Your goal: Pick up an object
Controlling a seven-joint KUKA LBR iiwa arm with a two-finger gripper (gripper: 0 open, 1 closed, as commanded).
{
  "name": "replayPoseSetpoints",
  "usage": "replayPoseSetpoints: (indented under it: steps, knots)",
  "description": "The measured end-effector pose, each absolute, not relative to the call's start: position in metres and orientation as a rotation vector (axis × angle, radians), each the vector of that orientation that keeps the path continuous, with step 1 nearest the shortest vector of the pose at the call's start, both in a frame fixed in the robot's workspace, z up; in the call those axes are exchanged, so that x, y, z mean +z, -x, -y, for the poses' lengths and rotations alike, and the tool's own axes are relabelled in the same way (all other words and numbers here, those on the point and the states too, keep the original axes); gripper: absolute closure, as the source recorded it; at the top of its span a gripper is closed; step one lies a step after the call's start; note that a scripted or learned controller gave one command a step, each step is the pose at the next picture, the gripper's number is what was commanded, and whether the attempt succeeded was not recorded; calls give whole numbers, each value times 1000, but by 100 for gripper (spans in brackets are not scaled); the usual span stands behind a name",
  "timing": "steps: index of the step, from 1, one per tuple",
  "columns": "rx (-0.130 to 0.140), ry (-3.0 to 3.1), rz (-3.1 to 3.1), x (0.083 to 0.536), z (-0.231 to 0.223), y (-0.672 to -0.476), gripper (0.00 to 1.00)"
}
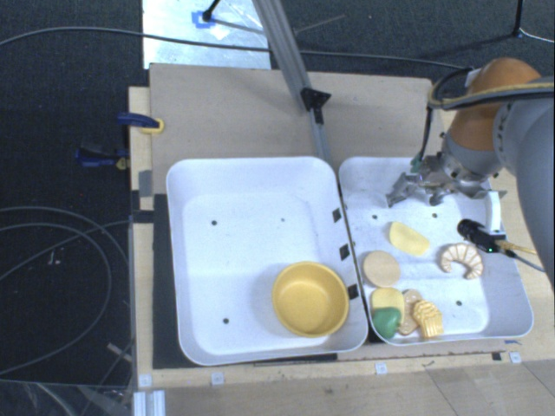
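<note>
To the far left of the gripper (417, 191), in the left bin (195, 232), a yellow bowl (310, 298) is noted near the front edge, well apart from the fingers. Its wide rim is judged a poor fit for a two-finger pinch; a try there could end in a slip.

Nearer, in the right bin (512, 315), the smaller items are recorded. A tan round disc (381, 269) lies below and slightly left of the gripper, with a yellow-and-green piece (387, 313) in front of it at the bin's front wall. A pale yellow oval piece (408, 238) lies just below the gripper and is judged the closest candidate. Two ridged tan pieces (422, 314) are crowded against the yellow-and-green piece, and a croissant-shaped piece (462, 259) lies below and to the right.

The gripper is seen low over the back of the right bin, fingers spread apart, with nothing between them. No object is held.

Risks are assessed as follows. A descent where the gripper now stands would close on bare bin floor. The flat disc and oval may be pushed aside rather than pinched. In the front cluster, touching items may be dragged together or wedged against the wall.
</note>
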State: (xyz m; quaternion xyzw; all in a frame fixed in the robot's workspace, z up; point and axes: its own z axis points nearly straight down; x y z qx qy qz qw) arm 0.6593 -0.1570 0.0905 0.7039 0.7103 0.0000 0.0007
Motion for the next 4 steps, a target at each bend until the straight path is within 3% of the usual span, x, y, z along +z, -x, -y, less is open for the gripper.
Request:
replayPoseSetpoints:
  steps: [1, 3, 4]
  knots:
    - [3, -2205, -2229, 103, 157, -661, 100]
    - [6, -2208, -2227, 213, 152, -655, 100]
    - [3, -2210, -2232, 206, 99, -660, 100]
